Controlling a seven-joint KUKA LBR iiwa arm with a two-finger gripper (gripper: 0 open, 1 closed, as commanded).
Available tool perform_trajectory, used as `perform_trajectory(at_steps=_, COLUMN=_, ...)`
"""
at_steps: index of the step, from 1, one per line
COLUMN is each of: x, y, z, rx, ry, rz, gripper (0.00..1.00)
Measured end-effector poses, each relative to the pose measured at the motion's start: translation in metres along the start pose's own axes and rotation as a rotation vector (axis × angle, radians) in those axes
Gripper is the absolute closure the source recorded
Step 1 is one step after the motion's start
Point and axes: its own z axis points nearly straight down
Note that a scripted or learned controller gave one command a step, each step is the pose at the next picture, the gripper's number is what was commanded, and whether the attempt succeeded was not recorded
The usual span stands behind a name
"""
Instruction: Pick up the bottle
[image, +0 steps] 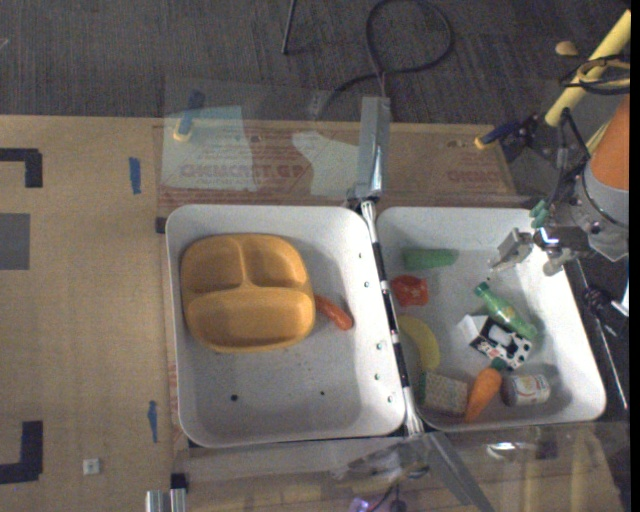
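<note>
The bottle (506, 310) is small and green with a pale cap, lying on its side in the right part of the right bin (570, 330). My gripper (531, 256) hangs over the bin's upper right area, above and slightly right of the bottle's cap end. Its two fingers stand apart with nothing between them, so it is open. There is a clear gap between the fingertips and the bottle.
Around the bottle lie a black-and-white card box (500, 343), a carrot (482, 393), a small can (526, 389), a banana (422, 341), a tomato (410, 290) and a green vegetable (430, 258). The left bin (270, 400) holds a yellow divided plate (245, 290) and an orange piece (335, 313).
</note>
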Motion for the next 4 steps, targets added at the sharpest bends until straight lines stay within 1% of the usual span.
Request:
perform_trajectory(at_steps=1, x=-0.037, y=0.024, z=0.135, rx=-0.002, ry=0.0, rz=-0.262, gripper=0.0)
perform_trajectory(at_steps=2, x=-0.056, y=-0.002, z=0.157, rx=-0.009, ry=-0.002, rz=-0.294, gripper=0.0)
perform_trajectory(at_steps=3, x=-0.059, y=-0.002, z=0.146, rx=-0.014, ry=-0.005, rz=-0.288, gripper=1.0)
perform_trajectory(at_steps=4, x=0.035, y=0.021, z=0.057, rx=-0.003, ry=-0.001, rz=-0.301, gripper=1.0)
